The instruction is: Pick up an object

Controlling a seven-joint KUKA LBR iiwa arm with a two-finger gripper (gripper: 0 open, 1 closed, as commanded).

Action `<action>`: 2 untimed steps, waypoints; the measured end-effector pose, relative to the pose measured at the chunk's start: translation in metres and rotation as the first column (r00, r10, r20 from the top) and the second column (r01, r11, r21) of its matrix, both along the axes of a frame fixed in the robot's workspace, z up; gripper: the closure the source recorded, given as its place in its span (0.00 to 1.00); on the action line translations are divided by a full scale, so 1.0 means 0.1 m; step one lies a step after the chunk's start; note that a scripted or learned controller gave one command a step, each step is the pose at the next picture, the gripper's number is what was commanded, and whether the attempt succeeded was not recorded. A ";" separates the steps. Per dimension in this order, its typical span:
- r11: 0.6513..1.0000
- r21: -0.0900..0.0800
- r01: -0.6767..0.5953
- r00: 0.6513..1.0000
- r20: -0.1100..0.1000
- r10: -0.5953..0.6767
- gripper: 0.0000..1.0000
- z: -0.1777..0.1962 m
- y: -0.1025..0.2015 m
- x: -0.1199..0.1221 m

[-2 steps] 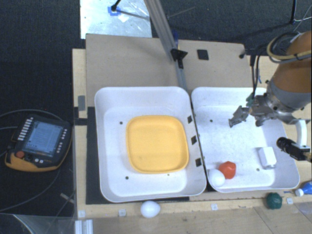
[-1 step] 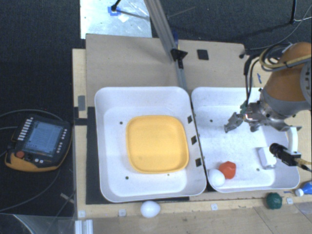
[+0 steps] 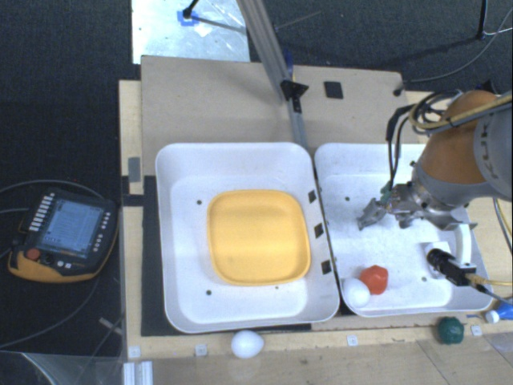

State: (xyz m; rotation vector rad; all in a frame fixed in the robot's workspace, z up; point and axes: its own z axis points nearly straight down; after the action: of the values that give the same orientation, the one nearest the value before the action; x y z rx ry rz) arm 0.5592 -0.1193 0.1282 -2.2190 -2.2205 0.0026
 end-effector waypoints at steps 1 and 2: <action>1.000 -0.001 0.001 1.000 0.004 -0.001 1.00 0.12 -0.01 0.01; 1.000 -0.001 0.000 1.000 0.008 0.000 1.00 0.65 0.02 -0.08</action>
State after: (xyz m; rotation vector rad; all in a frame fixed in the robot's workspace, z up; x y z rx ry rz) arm 0.5516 -0.1172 0.1927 -2.2235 -2.2249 -0.0049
